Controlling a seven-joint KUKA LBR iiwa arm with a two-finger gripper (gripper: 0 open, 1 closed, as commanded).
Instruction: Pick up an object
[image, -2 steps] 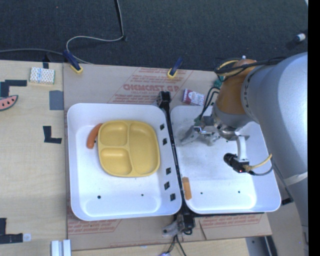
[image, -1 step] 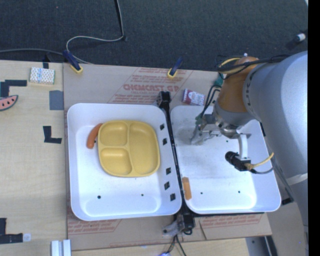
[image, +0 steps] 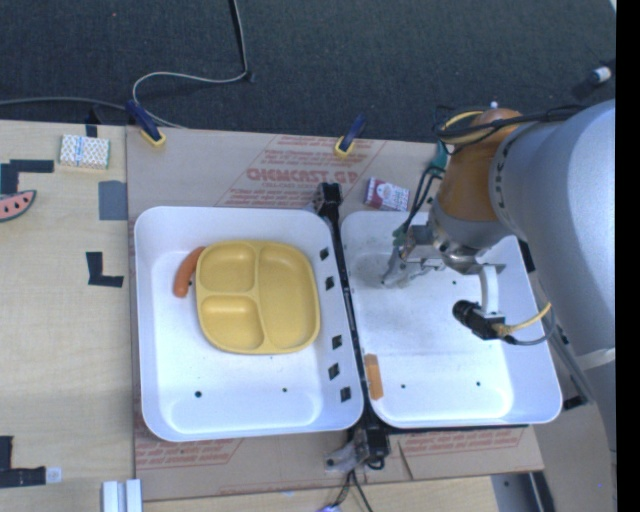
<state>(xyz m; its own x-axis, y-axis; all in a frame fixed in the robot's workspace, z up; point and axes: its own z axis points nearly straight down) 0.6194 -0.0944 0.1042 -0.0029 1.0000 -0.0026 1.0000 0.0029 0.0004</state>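
Observation:
A yellow divided plate lies in the left bin. An orange sausage-shaped piece rests against the plate's left rim. A small orange piece lies at the left wall of the right bin, near its front. My gripper hangs low over the far left part of the right bin, well behind that small orange piece. I see nothing in the gripper. The grey arm and its orange band cover the bin's far right corner.
A small red and white packet lies on the cardboard just behind the right bin. Blue and yellow clamps hold the cardboard's far edge. A black clip sits where the bins meet. A cable loops off the wrist.

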